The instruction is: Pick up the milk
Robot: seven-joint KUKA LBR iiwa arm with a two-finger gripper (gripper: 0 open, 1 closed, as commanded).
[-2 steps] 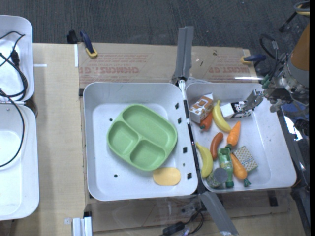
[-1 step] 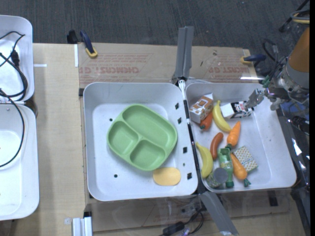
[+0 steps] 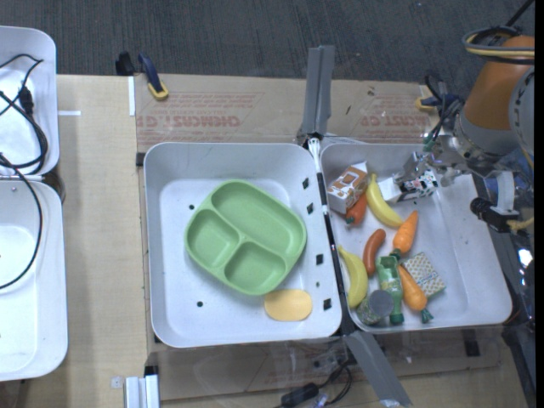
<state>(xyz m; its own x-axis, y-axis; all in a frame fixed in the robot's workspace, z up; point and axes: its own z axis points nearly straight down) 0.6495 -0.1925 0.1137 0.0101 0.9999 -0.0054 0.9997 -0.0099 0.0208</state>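
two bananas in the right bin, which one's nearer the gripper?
The upper banana, lying beside the milk carton, just left of the gripper. The other banana lies lower, along the bin's left wall.

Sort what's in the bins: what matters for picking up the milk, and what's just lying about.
For the job: milk carton, end effector.

Lying about: green plate, yellow disc, bananas, carrots, green bottle.
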